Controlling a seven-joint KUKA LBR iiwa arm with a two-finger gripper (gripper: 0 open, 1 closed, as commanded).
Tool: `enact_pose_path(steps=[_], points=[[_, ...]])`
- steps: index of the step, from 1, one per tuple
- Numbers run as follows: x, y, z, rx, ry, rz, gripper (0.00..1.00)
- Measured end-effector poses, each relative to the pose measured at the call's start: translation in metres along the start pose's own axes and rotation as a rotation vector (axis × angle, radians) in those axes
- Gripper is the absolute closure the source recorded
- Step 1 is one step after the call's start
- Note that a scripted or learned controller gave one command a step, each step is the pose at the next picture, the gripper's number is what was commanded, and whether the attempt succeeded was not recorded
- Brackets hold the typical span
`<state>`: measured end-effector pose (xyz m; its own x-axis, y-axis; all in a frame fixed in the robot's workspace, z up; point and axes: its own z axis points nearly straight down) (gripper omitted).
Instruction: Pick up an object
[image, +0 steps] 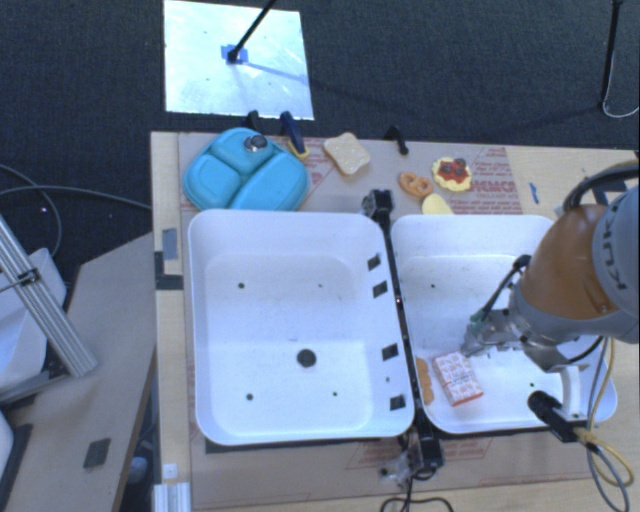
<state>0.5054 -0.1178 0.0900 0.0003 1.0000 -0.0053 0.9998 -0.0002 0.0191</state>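
Arm (575, 275) low over the right bin (440, 250) — gripper (480, 335) just above the red-and-white box (457, 377) near the front wall, grip unclear. Cracker (424, 380) lies beside the box.

The desk (170, 300) is a pale wooden board carrying two shallow white bins side by side, the left bin (215, 300) and the right bin (430, 240), their inner walls touching along the middle. Along the far edge, beyond the bins, lie a blue divided plate (245, 172) at the left, a slice of toast (347, 153) near the middle, then a pretzel (414, 184), a small round tart (452, 173) and a yellow piece (436, 205) just beside the right bin's far rim.
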Motion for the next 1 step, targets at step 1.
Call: enact_pose_path(steps=[1], points=[[0.0847,-0.0153,-0.1007,0.009,0.009,-0.012,1.00]])
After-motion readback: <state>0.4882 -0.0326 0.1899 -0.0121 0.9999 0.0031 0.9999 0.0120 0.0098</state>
